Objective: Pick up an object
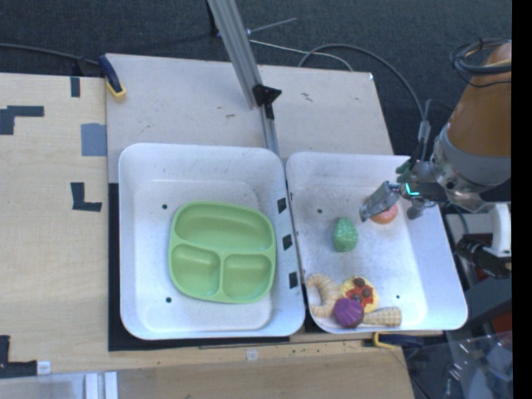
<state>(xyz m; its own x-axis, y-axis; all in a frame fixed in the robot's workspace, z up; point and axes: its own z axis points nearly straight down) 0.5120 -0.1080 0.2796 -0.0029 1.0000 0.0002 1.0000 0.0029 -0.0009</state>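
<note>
1. Gripper (389, 207) hangs in the right bin (432, 298), over a small orange-pink toy (384, 215); jaw state cannot be told.
2. Toy appears light, rounded and likely slippery; best gripped across its middle.
3. Green toy (346, 234) lies just beside it.
4. Bin floor is flat and white; the far wall is near.

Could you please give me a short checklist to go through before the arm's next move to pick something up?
1. Gripper over the right bin: ok.
2. Target under the gripper: an orange item sits partly hidden beneath it: ok.
3. Item held between the fingers: cannot tell.
4. Green toy apart from the gripper: ok.
5. Toy pile at the bin's front edge, purple piece included, away from the gripper: ok.
6. Green tray lies in the left bin, away from the arm: ok.
</note>
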